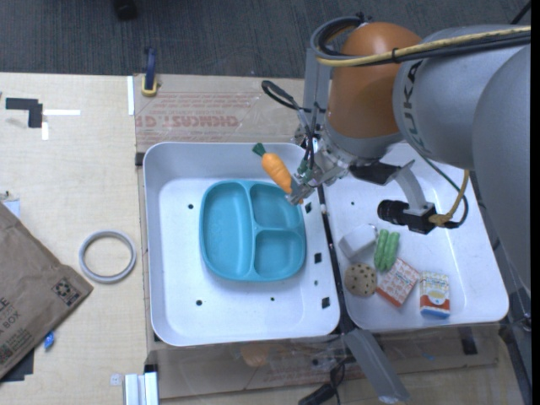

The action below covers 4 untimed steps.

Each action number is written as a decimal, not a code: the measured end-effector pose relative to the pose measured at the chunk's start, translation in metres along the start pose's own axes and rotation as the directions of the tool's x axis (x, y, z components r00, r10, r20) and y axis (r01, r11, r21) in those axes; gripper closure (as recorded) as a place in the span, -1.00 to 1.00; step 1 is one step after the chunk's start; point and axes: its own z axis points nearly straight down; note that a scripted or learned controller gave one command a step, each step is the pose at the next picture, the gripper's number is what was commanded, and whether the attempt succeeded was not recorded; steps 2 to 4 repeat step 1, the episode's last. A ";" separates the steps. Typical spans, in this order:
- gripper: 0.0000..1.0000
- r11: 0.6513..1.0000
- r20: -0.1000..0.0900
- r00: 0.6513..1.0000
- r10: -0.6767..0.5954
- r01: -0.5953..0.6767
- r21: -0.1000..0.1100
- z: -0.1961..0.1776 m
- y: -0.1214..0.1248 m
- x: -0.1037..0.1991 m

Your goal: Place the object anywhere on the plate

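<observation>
Arm: a grey arm with an orange band reaches in from 3 o'clock and fills the upper right of the view.
End effector (300, 184): it hangs over the upper right edge of the left bin, at about 1 o'clock from the plate, pinching the lower end of the toy carrot between its fingers.
Carrot (276, 168): orange with a green top, tilted, its green tip pointing to 10 o'clock. It sits above the plate's upper right corner, close to the bin's back wall.
Plate (251, 229): a blue plate with three compartments, lying flat near the middle of the left bin. Its compartments hold nothing, so the whole surface is free.
Left bin (169, 251): white and shallow. Bare floor rings the plate, widest at 9 o'clock and 6 o'clock, narrowest at 3 o'clock where the plate nearly reaches the wall.
Right bin (481, 251): white, its left wall just beside the left bin's right wall. At 6 o'clock inside it lie a green pod-shaped toy (386, 249), a cookie (361, 279), and two small boxes (415, 288). The arm covers the upper half.
Bench (67, 167): pale wood at 9 o'clock, bearing a grey tape ring (107, 255) and a brown cardboard box (29, 289) at the left edge, both well apart from the bins.
</observation>
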 end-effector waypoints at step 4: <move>-1.00 1.000 0.000 1.000 0.001 -0.001 0.000 0.000 0.000 -0.001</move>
